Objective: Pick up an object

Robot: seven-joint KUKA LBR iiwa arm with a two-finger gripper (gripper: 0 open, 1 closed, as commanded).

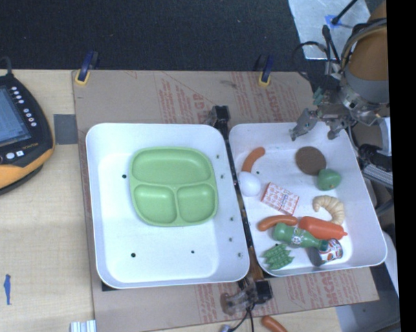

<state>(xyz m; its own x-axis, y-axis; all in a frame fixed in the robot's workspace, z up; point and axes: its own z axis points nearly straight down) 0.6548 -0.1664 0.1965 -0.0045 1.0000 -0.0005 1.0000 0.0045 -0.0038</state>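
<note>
1. The grey arm with its orange band (369, 51) is reaching in at the 2 o'clock corner of the view, its upper part cut off by the frame edge.
2. The two-finger gripper (319, 127) is hovering over the far rim of the right white bin (372, 210); its fingers are standing spread wide with nothing between them.
3. Just toward 5 o'clock from the gripper, a flat brown disc (309, 159) is lying apart from it, with a green rounded piece (328, 179) touching its lower right.
4. Along the bin's left wall, an orange sausage (252, 159) is lying above a white egg-like ball (249, 185).
5. A red-and-white patterned packet (280, 198) is sitting mid-bin; a tan croissant (329, 207) is lying at 3 o'clock from it.
6. At the near end, a red sausage (271, 222), a green bottle (296, 235), an orange carrot (322, 227), a leafy green piece (277, 256) and a small can (331, 251) are crowding together, overlapping and hard to separate.
7. The left white bin (114, 221) is holding a green divided tray (173, 185).
8. A tablet-like pendant (10, 132) is being cut off at 9 o'clock.
</note>
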